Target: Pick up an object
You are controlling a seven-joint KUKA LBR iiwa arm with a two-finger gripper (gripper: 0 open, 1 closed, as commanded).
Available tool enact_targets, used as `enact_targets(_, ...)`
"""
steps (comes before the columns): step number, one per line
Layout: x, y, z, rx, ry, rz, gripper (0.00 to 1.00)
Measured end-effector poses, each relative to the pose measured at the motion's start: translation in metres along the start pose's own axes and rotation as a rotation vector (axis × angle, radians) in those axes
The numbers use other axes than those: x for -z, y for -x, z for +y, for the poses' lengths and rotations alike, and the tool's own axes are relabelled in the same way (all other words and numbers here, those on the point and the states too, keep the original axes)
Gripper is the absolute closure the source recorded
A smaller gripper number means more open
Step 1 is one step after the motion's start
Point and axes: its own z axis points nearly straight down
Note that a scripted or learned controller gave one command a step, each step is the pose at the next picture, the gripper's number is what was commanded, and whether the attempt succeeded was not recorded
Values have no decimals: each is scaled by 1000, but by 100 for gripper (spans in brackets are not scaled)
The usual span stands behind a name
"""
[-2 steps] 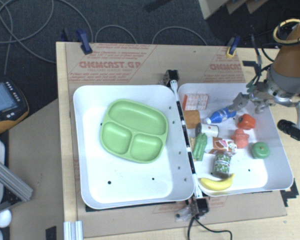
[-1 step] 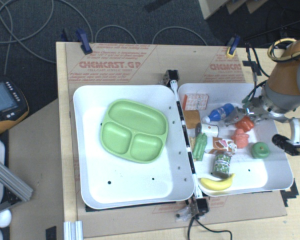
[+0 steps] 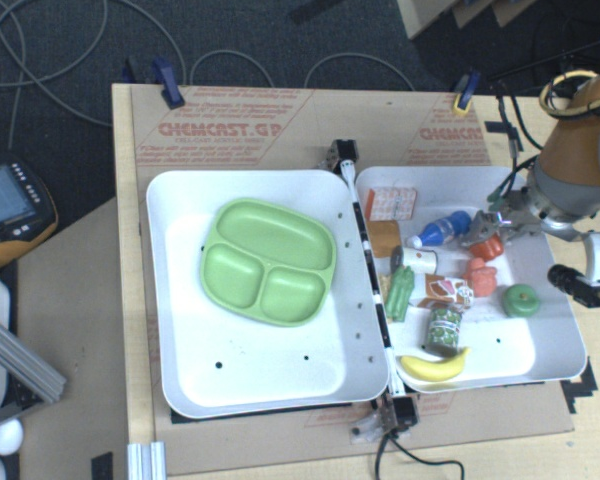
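Banana [image 3: 435,365] lies at lower right bin's [image 3: 550,363] near rim. Fingers [image 3: 487,230] low over the red items; cannot tell their opening. Nothing visibly lifted; pick pending.

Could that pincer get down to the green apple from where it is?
Probably yes. The green apple sits apart near the right bin's edge with bare floor around it, and the pincer hovers close by with nothing between them.

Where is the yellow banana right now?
The banana lies in the right bin, at its near left corner in the camera view, just below a small dark jar and close to the divider between the two bins.
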Motion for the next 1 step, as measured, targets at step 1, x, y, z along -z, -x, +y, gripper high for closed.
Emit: enact_targets(1,127,-132,-19,2,1,2,100)
